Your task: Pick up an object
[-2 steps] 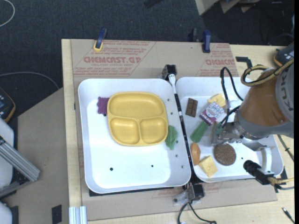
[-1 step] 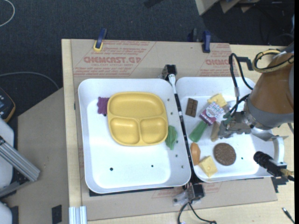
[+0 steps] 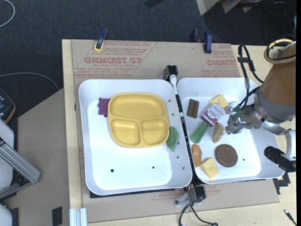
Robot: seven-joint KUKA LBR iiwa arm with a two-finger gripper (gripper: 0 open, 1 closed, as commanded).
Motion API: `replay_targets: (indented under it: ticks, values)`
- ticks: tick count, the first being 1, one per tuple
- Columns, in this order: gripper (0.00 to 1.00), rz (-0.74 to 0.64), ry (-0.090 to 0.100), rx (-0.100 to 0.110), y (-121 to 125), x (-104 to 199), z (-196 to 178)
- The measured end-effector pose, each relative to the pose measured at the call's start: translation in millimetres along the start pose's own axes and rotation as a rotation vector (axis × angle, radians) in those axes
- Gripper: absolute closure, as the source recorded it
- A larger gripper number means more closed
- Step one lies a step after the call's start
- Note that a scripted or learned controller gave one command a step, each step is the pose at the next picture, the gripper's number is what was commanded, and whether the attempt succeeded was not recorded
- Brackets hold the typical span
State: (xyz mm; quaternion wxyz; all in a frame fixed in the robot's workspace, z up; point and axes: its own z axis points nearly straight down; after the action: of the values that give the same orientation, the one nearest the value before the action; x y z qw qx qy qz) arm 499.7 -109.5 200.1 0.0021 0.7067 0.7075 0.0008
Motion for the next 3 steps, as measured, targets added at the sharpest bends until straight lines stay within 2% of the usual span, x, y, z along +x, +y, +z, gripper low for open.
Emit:
replay_targets:
  ticks: [1, 3]
  values:
    - [1.0, 0.0, 0.0, 0.0, 1, 0, -25]
    - [1.0, -0.002, 0.004, 0.008, -26, 100, -17]
